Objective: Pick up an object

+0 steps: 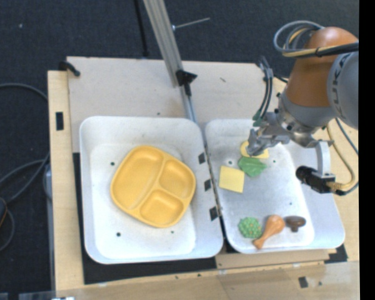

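The right bin (312, 227) holds several small items. A green leafy piece (252, 165) lies over a pale yellow round piece (247, 149) near the bin's back. A yellow square slice (232, 179) lies just left of them. Along the front sit a green broccoli (250, 227), an orange drumstick (269, 230) and a brown mushroom (295, 222). My gripper (257, 144) hangs low over the pale yellow piece and the green leafy piece. The wrist hides its fingertips. I see nothing held.
The left bin (100, 230) contains a yellow compartment plate (152, 185). A slanted metal pole (169, 49) rises behind the bins. Grey cables (295, 35) loop above the orange wrist band, and a black connector (312, 179) hangs over the right bin's right side.
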You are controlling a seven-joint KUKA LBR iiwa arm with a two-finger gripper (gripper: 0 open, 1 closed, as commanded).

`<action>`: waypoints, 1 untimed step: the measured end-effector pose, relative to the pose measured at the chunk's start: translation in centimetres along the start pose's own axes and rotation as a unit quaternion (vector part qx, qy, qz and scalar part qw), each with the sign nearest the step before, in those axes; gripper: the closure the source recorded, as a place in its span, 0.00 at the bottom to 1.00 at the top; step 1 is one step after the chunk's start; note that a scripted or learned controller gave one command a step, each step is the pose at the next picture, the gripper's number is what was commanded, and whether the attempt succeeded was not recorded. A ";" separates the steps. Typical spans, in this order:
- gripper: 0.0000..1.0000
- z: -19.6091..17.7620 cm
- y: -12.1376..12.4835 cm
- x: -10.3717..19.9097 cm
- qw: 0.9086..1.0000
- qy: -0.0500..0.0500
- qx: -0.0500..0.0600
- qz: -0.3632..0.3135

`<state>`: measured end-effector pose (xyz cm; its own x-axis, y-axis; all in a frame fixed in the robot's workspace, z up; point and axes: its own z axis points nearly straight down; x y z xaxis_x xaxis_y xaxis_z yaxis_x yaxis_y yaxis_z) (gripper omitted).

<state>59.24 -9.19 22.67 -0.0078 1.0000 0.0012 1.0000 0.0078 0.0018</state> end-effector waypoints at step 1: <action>1.00 0.3 -0.2 5.4 1.000 0.000 0.001 0.000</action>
<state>59.03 -3.77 22.37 -0.0073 1.0000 0.0012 1.0000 0.0073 0.0006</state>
